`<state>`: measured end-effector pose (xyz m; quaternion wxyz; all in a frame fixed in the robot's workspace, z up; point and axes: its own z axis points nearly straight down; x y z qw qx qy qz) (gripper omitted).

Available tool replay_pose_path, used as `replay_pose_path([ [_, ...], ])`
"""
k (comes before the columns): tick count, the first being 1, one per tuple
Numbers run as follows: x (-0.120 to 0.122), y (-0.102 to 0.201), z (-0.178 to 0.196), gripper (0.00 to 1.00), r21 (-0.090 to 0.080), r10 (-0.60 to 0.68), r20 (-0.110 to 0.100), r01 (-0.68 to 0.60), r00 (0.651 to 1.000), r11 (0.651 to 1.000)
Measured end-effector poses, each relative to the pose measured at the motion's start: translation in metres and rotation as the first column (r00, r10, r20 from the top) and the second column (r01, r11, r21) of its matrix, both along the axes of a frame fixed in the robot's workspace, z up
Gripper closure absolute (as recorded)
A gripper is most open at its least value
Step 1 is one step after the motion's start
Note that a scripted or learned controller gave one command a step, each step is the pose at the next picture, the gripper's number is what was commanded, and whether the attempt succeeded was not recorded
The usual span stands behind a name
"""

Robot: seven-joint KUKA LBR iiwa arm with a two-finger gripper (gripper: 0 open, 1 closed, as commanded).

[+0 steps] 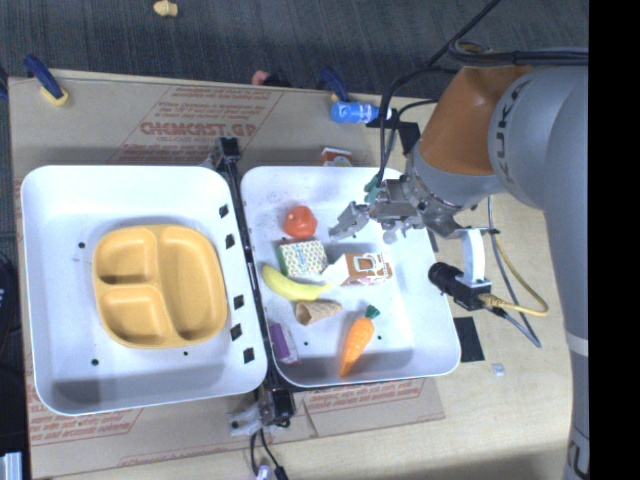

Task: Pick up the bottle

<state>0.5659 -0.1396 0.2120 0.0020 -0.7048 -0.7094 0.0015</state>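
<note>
While the grey arm (pixel 520 128) is reaching in from the right, its gripper (pixel 352 220) is hanging over the upper middle of the right bin (pixel 425 343), and its fingers are standing apart with nothing between them. Just left of the fingertips, a red tomato (pixel 298 221) is lying near the bin's upper left corner. Below it a green-patterned block (pixel 303 258) is sitting, with a small orange-and-white carton (pixel 365 267) beside it toward the bin's middle. A banana (pixel 293 285) is lying touching the block's lower edge, and an ice-cream cone (pixel 317 312) is resting just under the banana. A carrot (pixel 356 342) is lying tilted near the bin's lower edge. The bottle (pixel 281 342), small and purple, is lying on its side in the lower left corner of the right bin, close against the left wall and well apart from the gripper. A yellow divided plate (pixel 160 284) is sitting in the middle of the left bin (pixel 50 198). Both bins are resting on a cardboard sheet (pixel 150 118).
</note>
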Motion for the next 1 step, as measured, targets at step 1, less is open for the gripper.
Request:
replay_pose_path([
  [1, 0.0292, 0.0834, 0.0428, 0.0, -0.001, -0.071, 0.001, 0.071, 0.997, 0.997],
])
